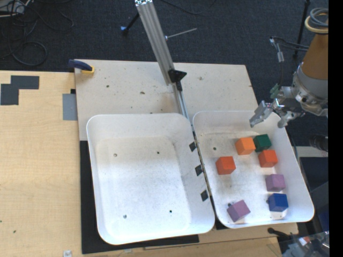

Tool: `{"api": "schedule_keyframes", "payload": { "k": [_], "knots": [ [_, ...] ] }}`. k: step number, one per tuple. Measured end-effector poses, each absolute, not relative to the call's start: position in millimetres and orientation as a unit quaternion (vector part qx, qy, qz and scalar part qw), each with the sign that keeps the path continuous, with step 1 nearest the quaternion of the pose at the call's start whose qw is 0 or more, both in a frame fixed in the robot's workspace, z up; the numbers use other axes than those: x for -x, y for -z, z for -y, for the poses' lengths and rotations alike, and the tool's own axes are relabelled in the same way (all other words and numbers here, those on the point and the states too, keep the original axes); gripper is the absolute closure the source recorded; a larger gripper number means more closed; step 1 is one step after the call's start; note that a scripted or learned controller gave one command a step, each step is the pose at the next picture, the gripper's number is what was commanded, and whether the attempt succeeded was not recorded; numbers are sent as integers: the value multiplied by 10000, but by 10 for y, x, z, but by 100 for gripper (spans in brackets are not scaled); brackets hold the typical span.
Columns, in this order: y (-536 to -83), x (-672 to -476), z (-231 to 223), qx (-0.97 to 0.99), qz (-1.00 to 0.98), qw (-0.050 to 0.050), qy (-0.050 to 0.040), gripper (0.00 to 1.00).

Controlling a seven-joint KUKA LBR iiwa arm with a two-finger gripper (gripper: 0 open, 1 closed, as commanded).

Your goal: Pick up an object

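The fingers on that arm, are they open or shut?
Open. The gripper hovers above the right bin's far edge with its two fingers spread apart and nothing between them.

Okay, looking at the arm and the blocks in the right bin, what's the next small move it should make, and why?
Probably lower the gripper toward the green block and orange block. It hangs open above the right bin's far end with nothing between its fingers, and those two blocks lie nearest beneath it.
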State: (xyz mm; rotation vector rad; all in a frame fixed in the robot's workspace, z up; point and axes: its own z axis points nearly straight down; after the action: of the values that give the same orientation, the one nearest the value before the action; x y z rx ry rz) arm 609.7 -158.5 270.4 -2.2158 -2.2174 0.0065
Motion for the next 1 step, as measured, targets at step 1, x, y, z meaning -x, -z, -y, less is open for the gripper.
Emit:
{"api": "schedule_keyframes", "payload": {
  "k": [1],
  "knots": [
    [-2733, -6105, 1586, 7065, 7077, 13, -8, 0]
  ]
}}
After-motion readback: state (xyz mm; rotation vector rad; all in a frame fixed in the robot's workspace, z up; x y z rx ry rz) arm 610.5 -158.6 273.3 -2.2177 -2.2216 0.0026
